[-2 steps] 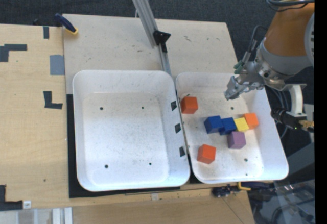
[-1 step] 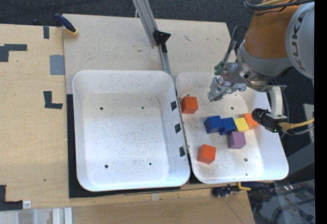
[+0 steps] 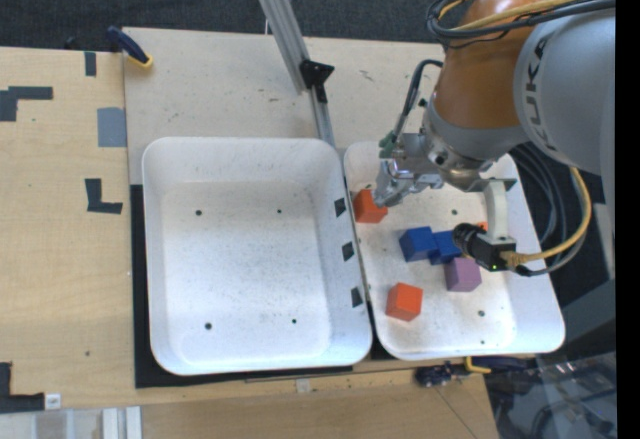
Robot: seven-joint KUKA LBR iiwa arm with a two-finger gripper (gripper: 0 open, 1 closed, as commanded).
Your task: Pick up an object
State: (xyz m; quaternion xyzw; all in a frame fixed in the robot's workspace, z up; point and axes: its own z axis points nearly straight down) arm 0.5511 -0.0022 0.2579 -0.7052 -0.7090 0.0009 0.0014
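Because the gripper point(image 3: 392, 189) hangs just above and to the right of the orange block point(image 3: 369, 207) at the left wall of the right bin point(image 3: 535, 327), the step in hand looks like the approach for a grasp on this block. The block lies close to the wall, touching it or almost, and it is partly covered by the metal fingers, so I cannot tell if the fingers are spread or closed, and nothing can be seen held between them.

For the next move, I judge that the gripper must come down straight over the block with one finger on each side. The wall leaves little room on the left, so a finger could strike the rim there or push the block away.

Other things in the same bin are well apart from this one: a blue block point(image 3: 427, 245) in the middle, a purple block point(image 3: 462, 274) just beside it on the right, and a second orange cube point(image 3: 404, 301) nearer to the front. The left bin point(image 3: 240, 257) is beside them.

The arm point(image 3: 500, 57) reaches in from the right, its orange band above the wrist, and the wrist points down and to the left over the bin.
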